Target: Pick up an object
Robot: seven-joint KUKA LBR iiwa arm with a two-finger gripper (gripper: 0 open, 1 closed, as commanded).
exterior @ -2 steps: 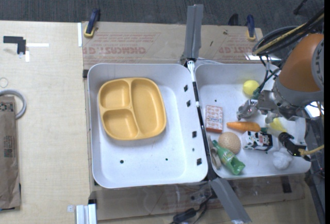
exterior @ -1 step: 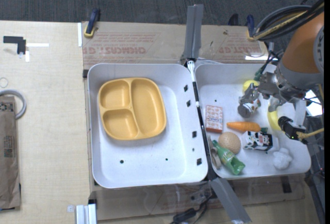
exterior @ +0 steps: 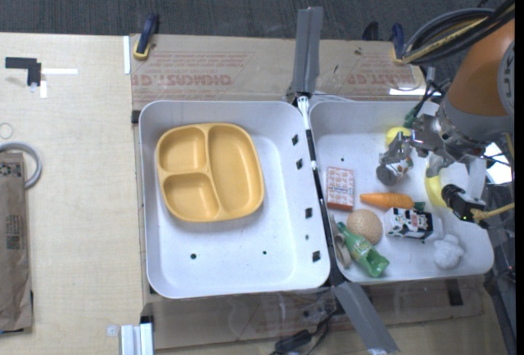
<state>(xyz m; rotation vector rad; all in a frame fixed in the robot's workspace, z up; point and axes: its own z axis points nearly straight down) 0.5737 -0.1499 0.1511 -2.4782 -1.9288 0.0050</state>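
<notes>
Camera view: the gripper (exterior: 396,162) hung low in the right bin (exterior: 360,126), at 12 o'clock from the carrot (exterior: 386,200); whether it held anything I could not tell. This looked like the reaching step, and the next move called for settling squarely over one object.

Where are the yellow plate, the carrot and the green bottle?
yellow plate (exterior: 210,172): camera view, its middle divider.
carrot (exterior: 386,200): camera view, mid-body.
green bottle (exterior: 362,253): camera view, its body.
</notes>
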